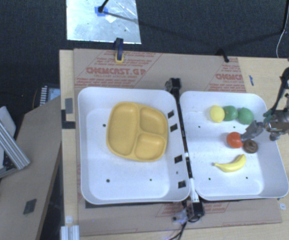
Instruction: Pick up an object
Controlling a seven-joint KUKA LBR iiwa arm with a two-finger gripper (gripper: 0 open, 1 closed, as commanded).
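The right bin (269, 184) holds a yellow lemon (217, 114), two green round fruits (230, 112) (245, 115), a red-orange tomato (234, 140), a small brown round piece (250, 146) and a yellow banana (231, 164). My gripper (251, 133) reaches in from the right edge and hovers low, just right of the tomato and right above the brown piece. Nothing is seen held in it.
The left bin (91, 174) carries a yellow divided plate (136, 131). A black divider strip (182, 139) runs between the bins. The arm's wrist and cables (287, 119) hang over the right bin's right rim. A foil sheet (103, 13) lies on the floor beyond the bench.
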